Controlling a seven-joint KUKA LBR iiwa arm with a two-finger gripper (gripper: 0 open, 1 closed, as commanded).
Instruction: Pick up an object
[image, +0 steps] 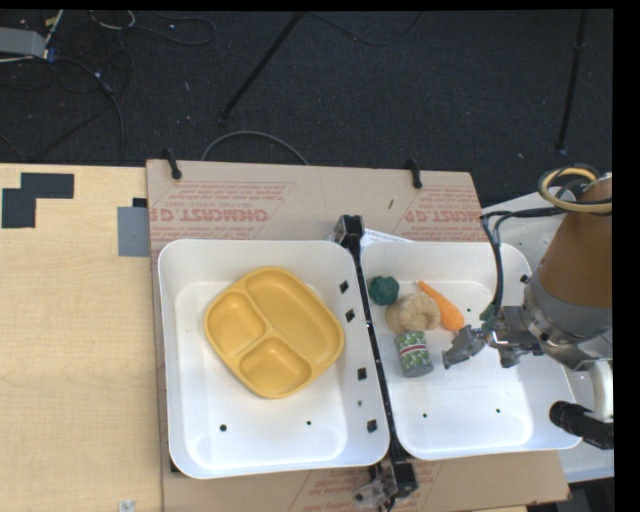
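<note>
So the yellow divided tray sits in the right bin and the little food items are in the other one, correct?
Not quite. The camera view shows the yellow divided tray in the left bin; the carrot, green can and other small items lie in the right bin.

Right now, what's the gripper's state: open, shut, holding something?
Two-finger gripper: cannot be told; it sits in the right white bin beside the small green can, nothing visibly held.

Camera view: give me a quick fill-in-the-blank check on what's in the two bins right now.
1. The yellow divided plate lies in the ____ bin.
2. The carrot is coloured ____.
3. The plate has ____ compartments.
4. The green can lies in the same bin as the gripper, on the side nearer the ____ between the bins.

Missing words: left; orange; three; divider
</note>
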